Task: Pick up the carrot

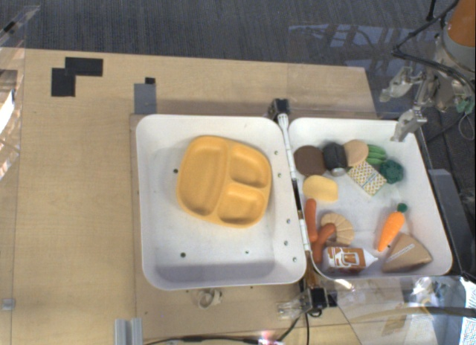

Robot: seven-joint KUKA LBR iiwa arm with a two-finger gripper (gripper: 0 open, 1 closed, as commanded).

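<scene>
I see my metal two-finger gripper (411, 105) poised over the far right corner of the right white bin (424, 159), its grip unreadable. The small orange carrot with a green top (391, 227) lies well away near the front right, touching a tan wedge (407, 253), clear above; a patterned cracker (367, 178) and green broccoli (390, 168) lie between.
</scene>
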